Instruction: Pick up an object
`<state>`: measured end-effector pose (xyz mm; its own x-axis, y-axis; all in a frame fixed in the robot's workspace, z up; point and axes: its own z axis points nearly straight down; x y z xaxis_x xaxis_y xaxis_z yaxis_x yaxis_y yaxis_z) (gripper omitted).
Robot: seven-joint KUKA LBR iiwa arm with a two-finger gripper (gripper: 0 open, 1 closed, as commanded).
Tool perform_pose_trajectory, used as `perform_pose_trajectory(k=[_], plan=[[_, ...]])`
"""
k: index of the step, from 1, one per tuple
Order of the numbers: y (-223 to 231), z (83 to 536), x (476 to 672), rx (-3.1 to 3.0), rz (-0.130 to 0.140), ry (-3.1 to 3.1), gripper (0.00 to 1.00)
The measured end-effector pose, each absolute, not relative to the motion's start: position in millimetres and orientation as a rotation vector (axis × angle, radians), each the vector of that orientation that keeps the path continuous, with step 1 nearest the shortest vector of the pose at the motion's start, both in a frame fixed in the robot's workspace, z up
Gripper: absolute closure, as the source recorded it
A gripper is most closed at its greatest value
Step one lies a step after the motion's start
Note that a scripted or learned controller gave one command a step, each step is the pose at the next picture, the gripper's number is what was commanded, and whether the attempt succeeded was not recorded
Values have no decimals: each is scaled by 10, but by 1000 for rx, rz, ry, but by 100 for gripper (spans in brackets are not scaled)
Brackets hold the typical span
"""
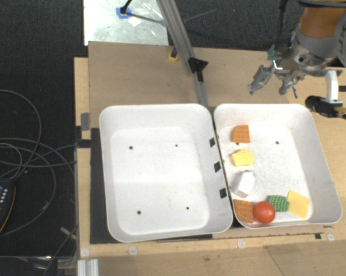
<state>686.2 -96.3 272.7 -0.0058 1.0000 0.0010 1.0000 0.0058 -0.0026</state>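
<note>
No legible writing; open pincer [273,85] above right bin [316,137]

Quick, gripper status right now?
Gripper: jaws open, holding nothing, hanging above the far rim of the right bin.

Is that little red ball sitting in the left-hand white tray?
No, the small round red ball lies in the right shallow white bin, near its front edge beside a green knobbly piece.
</note>
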Motion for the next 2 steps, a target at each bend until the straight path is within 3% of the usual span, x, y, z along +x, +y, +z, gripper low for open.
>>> perform_pose_trajectory(k=[1, 2], plan=[[-964, 2754, 6868, -2214, 0, -2231, 0], [-961, 2132, 6836, -2216, 5, -2222, 0]])
